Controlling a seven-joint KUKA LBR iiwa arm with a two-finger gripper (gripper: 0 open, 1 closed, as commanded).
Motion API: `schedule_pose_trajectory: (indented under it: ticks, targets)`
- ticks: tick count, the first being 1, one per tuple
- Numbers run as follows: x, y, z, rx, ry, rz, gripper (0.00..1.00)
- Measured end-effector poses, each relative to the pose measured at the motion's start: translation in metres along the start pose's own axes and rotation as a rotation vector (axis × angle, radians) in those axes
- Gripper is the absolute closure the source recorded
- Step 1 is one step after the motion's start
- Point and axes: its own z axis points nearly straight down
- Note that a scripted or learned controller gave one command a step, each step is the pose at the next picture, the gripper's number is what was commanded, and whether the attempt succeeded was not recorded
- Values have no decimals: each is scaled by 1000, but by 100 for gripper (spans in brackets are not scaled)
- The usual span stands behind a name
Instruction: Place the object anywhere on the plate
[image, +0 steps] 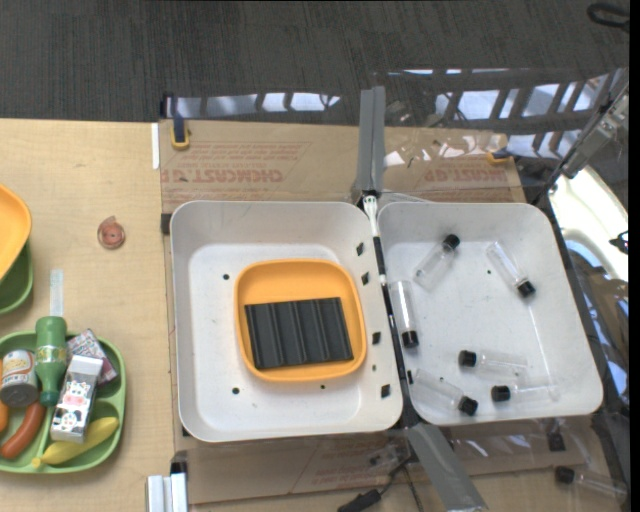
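An orange plate (296, 273) lies in the middle of the left white bin (200, 300). A dark grey ribbed slab (300, 333) lies flat on the plate and covers most of its centre. The right white bin (565, 300) holds several clear vials with black caps, among them one near the back (437, 260), one by the dividing wall (404, 312) and one at the front (520, 392).
On the wooden bench to the left sits a green tray (112, 425) with toy food and a small bottle. An orange bowl (10, 235) and a small pink piece (111, 233) lie beyond it. Cardboard lines the bench under the bins.
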Motion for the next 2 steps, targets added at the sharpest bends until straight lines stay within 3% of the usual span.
schedule_pose_trajectory:
  ticks: [1,2]
  targets:
    - [1,-2,-21,-1,-1,-231,0]
    - [6,-7,7,-2,1,-553,0]
